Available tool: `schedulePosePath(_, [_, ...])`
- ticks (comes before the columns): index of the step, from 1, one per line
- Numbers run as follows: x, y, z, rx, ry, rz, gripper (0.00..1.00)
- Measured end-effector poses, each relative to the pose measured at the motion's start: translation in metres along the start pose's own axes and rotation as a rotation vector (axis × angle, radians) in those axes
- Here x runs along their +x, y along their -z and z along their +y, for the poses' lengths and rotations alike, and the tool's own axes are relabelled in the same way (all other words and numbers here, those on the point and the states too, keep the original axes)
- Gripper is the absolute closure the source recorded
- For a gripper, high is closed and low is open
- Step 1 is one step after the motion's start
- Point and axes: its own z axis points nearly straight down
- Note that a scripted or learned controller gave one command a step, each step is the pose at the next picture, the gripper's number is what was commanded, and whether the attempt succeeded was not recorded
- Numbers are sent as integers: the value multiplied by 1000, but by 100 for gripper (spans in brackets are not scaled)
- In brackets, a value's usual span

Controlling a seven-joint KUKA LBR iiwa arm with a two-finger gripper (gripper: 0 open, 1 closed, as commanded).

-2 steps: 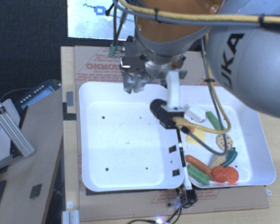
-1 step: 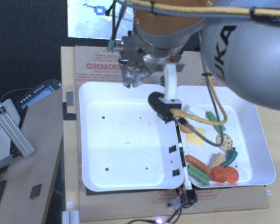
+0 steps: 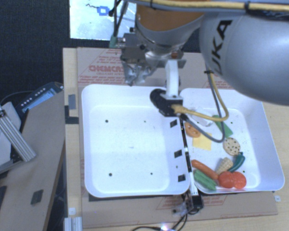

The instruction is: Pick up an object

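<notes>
Cardboard sheet [image 3: 100,67] under both bins, tan bench [image 3: 45,143] off to nine o'clock, and all the action is waiting in the right bin [image 3: 263,143].

Best candidate, to my eye: the red toy tomato [image 3: 232,179], sitting down at the five o'clock corner of that bin. It looks like light, hollow plastic, smooth and rounded, so I'd expect it to squirt sideways under an off-centre pinch. The sensible hold is straight down across its widest part.

It's crowded, mind. A toy corn cob [image 3: 224,165] touches it at eleven o'clock, an orange toy carrot [image 3: 204,168] and a green toy pod [image 3: 205,181] lie at nine o'clock. Further up, towards twelve, a speckled cracker [image 3: 231,146] and a flat yellow cheese slice [image 3: 202,142], which looks too thin to grab easily.

And the gripper [image 3: 134,74]? Well apart from all that, over the far rim of the left bin [image 3: 94,143], around its twelve o'clock. Whether it's open or closed I cannot tell from here. Nothing visibly held.
</notes>
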Motion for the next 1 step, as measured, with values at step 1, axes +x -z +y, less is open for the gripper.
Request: schedulePosePath(1, [-1, 15, 55, -4, -1, 1, 100])
